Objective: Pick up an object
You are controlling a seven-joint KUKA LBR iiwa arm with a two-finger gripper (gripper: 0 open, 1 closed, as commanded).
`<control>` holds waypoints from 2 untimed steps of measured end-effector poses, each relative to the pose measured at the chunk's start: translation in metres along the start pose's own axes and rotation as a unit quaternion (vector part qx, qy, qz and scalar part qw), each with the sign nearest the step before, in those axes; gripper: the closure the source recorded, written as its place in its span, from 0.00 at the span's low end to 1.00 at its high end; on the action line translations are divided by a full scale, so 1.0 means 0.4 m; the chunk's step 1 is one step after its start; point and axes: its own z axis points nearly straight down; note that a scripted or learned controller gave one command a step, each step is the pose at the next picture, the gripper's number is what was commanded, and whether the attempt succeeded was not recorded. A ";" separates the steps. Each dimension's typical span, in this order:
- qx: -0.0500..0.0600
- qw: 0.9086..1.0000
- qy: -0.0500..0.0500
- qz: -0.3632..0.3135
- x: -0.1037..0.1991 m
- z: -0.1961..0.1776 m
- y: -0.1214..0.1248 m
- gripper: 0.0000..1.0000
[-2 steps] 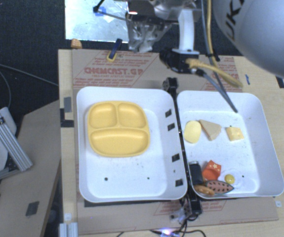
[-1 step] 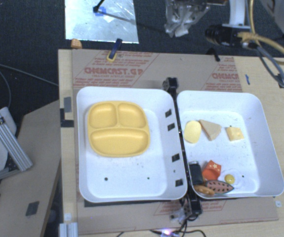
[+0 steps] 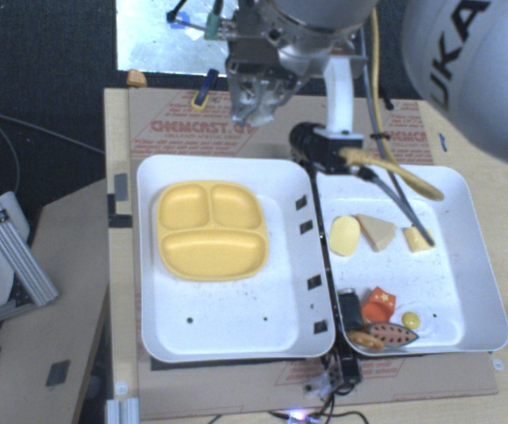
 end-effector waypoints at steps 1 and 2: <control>-0.005 1.000 0.000 0.004 0.003 -0.088 0.008 1.00; 0.001 1.000 -0.002 0.007 -0.078 0.097 -0.021 1.00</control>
